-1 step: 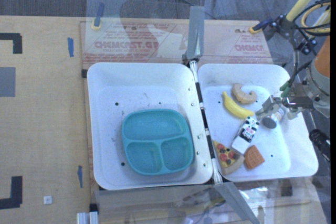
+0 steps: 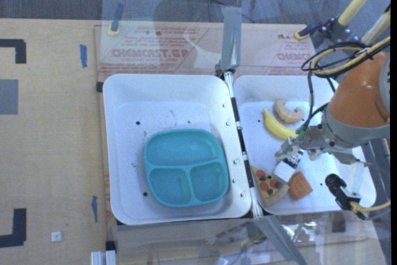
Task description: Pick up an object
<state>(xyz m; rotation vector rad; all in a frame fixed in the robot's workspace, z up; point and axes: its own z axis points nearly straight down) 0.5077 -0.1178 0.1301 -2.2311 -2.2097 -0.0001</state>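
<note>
Arm [image 2: 358,102]: grey with an orange band, reaching in from the right, low over the right bin [image 2: 248,110].
Gripper [image 2: 296,149]: down among the toy foods near the bin's middle; whether it is open or closed cannot be told, nor whether it grips anything.
Banana [image 2: 277,126]: yellow, lying just left of the gripper, beside a tan bitten doughnut [image 2: 288,111] toward the back.
Small white-and-black item [image 2: 289,162]: right at the gripper's tip.
Front of the bin: a pizza slice [image 2: 268,185] and an orange waffle-like square [image 2: 300,185], side by side.
Left bin [image 2: 164,94]: holds a teal three-part plate [image 2: 185,167].
Worktop [image 2: 46,133]: pale wood, marked with blue tape.
</note>
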